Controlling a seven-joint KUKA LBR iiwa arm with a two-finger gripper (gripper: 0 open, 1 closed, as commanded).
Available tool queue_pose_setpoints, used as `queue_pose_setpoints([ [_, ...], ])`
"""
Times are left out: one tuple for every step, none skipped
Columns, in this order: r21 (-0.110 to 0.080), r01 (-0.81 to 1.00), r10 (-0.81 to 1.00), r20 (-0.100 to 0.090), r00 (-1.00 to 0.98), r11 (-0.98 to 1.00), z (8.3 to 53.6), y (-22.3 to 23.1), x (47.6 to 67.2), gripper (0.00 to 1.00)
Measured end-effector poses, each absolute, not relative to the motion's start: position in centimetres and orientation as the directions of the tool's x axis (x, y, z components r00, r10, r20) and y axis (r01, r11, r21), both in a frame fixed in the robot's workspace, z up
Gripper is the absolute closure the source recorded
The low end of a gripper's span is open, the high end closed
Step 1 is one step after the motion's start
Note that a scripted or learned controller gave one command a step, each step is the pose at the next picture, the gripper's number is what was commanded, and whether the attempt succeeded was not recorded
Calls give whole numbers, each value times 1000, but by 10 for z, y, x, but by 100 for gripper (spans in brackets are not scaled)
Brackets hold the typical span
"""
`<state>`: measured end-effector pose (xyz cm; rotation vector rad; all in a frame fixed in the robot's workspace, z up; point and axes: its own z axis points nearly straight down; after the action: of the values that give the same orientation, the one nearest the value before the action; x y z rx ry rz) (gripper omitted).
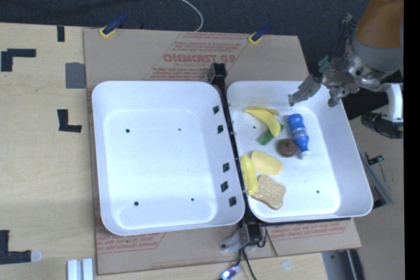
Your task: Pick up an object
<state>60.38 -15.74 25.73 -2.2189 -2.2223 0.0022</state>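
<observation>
Here pincer (316, 92) spread open, grasping nothing, over right bin (341, 160) back edge. Inside: curved yellow banana (264, 117), glossy blue bottle (298, 132), round brown ball (287, 148), tan cracker (270, 191).

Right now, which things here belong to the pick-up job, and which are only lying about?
For the job:
- pincer, open, above the right bin
- banana
- blue bottle
- brown ball
- cracker
- yellow pieces
- small green piece

Just lying about:
- left bin
- cardboard sheet
- two clamps
</observation>
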Motion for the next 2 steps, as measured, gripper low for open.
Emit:
queue_pose_setpoints([
  [-2, 1000, 1000, 0, -4, 4, 97, -151, 630, 0],
  [5, 1000, 1000, 0, -5, 5, 117, -151, 632, 100],
])
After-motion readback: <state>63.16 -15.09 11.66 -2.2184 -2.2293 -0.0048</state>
